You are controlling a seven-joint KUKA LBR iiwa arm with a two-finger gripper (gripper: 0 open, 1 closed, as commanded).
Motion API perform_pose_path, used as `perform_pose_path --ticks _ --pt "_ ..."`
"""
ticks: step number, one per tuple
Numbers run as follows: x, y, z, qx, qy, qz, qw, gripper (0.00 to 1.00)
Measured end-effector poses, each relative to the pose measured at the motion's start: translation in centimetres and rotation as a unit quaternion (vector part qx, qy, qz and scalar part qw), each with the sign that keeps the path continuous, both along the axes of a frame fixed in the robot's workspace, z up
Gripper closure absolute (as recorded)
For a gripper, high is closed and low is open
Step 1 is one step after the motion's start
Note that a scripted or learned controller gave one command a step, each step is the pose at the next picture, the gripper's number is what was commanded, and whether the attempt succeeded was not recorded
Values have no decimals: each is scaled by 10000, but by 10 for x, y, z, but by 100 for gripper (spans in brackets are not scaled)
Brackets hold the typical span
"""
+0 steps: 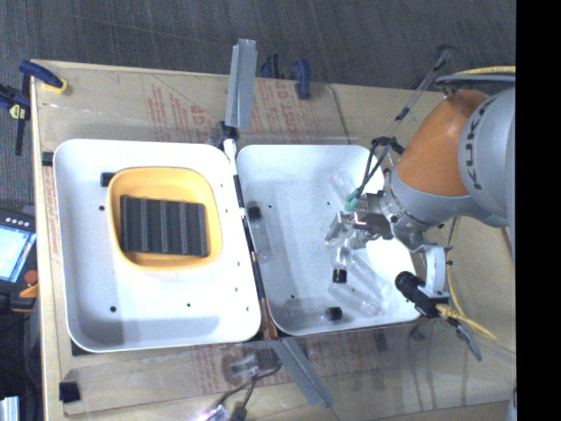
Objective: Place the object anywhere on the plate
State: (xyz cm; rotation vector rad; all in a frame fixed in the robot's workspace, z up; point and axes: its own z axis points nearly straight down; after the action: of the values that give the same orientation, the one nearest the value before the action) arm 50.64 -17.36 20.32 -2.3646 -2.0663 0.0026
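Hovering low over the right bin (289,160) was the gripper (344,233), reaching in under the grey arm (491,160) with its orange band (436,152). Finger state: could not tell, metal parts blurred together against the white floor. Nothing visibly pinched between them. Just below the gripper lay clear plastic objects (355,279) with dark caps, hard to separate from glare; one dark cap (338,275) sat right under the gripper tip, another (334,313) farther below near the bin's front wall. Another small dark piece (253,210) sat well to the gripper's left by the divider. Farther left again, well apart, sat the left bin (79,235) with the yellow plate (166,182), carrying a dark ribbed insert (164,226). No clear object seen on the plate.
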Motion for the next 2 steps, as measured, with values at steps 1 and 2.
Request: perform_pose_path --ticks 1,2 --pt "41 60 30 9 8 457 9990 100" --pt "92 147 67 6 -3 1700 9854 100"
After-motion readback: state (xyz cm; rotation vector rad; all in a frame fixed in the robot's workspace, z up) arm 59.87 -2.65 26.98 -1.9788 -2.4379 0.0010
